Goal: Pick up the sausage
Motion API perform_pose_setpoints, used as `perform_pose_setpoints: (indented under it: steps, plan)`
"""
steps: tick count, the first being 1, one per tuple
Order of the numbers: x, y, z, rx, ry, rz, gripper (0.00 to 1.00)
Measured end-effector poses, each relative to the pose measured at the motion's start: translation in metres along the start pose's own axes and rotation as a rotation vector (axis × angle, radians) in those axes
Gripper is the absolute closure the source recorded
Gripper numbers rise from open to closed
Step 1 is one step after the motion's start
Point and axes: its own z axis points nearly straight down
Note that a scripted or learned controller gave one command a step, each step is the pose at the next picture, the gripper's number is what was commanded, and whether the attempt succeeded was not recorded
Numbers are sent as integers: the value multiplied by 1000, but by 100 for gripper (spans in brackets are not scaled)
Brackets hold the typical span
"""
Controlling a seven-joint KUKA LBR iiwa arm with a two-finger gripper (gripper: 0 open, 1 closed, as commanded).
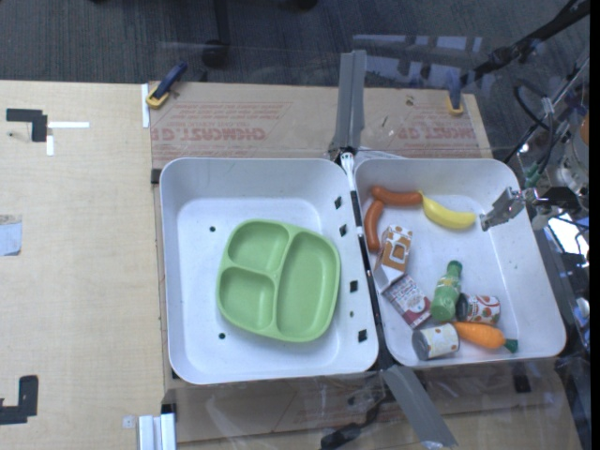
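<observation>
Camera view looks down at a slant on the counter (75, 251) with two shallow white bins sitting side by side. The left bin (187, 345) has a green divided plate (278, 280) in it, three compartments, lying flat roughly in the middle.

The right bin (534, 279) is where all the stuff is. There are two sausages: one sausage (397, 196) lies across near the far wall, and a second sausage (373, 225) (a bit more orange-red) runs down along the left wall just below it, their ends close together near the far left corner. Right beside the first one is a yellow banana (447, 215), its end almost touching the sausage's right end.

Below those is a small orange and white carton (395, 248), then a red and white packet (406, 300) tilted next to it. A green bottle (446, 292) lies just right of the packet, with a small red can (482, 308) beside it. At the near edge, a grey can (436, 340) lies on its side with a carrot (484, 336) touching it on the right.

The end effector (500, 211) comes in from the right edge, sitting over the right bin's far right area, well apart from both sausages and just right of the banana. Nothing is between its fingers, but I honestly cannot tell how wide they're set from this angle.
</observation>
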Motion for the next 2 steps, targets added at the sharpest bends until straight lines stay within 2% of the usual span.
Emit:
perform_pose_setpoints:
  steps: [1, 2]
  plan:
    - [84, 48, 68, 1, 0, -34, 0]
    - [97, 95, 141, -2, -1, 170, 0]
